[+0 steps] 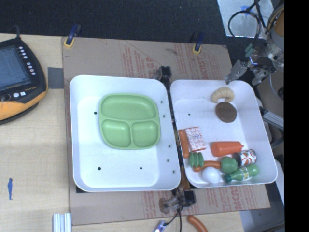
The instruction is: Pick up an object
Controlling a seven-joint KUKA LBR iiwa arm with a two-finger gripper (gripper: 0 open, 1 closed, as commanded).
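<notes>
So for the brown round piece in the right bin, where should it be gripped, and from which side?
Judging from this view, across its middle, coming straight down from above. The brown round piece lies flat and low on the right bin floor, with bare floor on its left and right sides. The pale curved piece crowds its top edge, so avoid closing along that line.

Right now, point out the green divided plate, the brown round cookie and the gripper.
green divided plate (129, 121): camera view, centre ridge where its compartments meet.
brown round cookie (226, 112): camera view, middle of its top face.
gripper (244, 73): camera view, between its fingertips, beyond the right bin's far corner.
</notes>
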